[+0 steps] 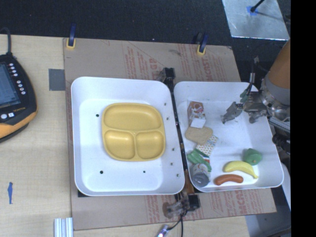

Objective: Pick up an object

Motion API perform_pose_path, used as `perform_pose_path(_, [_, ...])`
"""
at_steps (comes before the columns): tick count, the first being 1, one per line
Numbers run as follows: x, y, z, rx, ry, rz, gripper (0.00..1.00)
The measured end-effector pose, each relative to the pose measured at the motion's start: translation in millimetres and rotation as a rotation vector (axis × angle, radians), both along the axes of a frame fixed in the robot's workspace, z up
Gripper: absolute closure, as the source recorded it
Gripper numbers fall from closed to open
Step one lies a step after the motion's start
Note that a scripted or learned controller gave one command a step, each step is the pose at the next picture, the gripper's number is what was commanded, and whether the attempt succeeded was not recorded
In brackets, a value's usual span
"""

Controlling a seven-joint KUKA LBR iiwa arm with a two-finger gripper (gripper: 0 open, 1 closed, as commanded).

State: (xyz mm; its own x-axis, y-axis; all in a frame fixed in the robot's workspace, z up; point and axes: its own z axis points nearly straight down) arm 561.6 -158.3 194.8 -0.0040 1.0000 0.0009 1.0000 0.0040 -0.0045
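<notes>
White bins, two, on printed cardboard (148, 58); red lettering too faint to read. Left bin (89, 177): yellow divided plate (133, 131). Right bin (269, 179): small carton (196, 111), label illegible; cracker (198, 134); can (200, 176); banana (241, 168); sausage (228, 179); green fruit (252, 156). Gripper (231, 113) above upper right bin, fingers spread, nothing between them.

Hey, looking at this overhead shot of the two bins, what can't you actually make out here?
- Gripper: small and dark over the right bin; finger state unclear.
- Arm: cut off by the right edge.
- Small carton: print too small to read.
- Can: partly covered by the green packet.
- Pendant: cut off at the left edge.
</notes>
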Motion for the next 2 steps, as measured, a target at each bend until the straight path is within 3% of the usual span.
perform_pose_path(1, [3.6,34.3,-66.3,-0.001,0.002,0.002,0.00])
perform_pose_path(2, [25.4,50.4,-100.7,0.000,0.000,0.004,0.00])
